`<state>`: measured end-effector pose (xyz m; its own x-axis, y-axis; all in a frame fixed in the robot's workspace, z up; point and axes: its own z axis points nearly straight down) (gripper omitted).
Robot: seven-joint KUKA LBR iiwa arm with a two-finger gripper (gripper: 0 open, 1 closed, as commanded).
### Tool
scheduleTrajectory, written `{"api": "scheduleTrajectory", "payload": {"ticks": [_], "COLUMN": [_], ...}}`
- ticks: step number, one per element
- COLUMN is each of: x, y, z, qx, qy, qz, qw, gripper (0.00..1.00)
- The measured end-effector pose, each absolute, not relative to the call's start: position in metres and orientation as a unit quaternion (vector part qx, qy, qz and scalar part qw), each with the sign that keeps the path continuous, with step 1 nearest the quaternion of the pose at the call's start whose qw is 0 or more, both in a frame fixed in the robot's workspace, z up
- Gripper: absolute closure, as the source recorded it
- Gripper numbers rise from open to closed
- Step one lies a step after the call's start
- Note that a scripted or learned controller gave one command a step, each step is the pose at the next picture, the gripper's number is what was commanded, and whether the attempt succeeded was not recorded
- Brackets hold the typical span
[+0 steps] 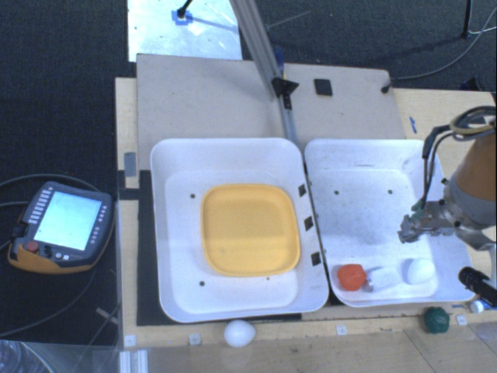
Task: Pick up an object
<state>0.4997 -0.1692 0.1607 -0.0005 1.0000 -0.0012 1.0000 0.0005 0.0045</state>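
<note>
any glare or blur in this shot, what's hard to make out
Camera view: the bright floor patch at top is blown out, the pendant screen is washed pale, the white ball nearly merges with the right bin, and the gripper is soft and dark, details unclear.

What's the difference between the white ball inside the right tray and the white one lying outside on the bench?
The white ball in the right bin sits inside the tray near its front edge, close to an orange ball; the white ball on the bench lies outside, just in front of the left bin. The first is nearer the gripper; the second is far from it. Both look white, smooth, rounded and similar in size.
</note>
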Motion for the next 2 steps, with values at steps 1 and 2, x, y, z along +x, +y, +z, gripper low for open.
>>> {"api": "scheduleTrajectory", "payload": {"ticks": [1, 2], "x": [0.493, 0.494], "y": [-0.172, -0.172], "z": [0.219, 0.260], "qx": [0.707, 0.707], "qy": [0.707, 0.707], "qz": [0.0015, 0.0012], "qw": [0.002, 0.002], "gripper": [1.00, 1.00]}}
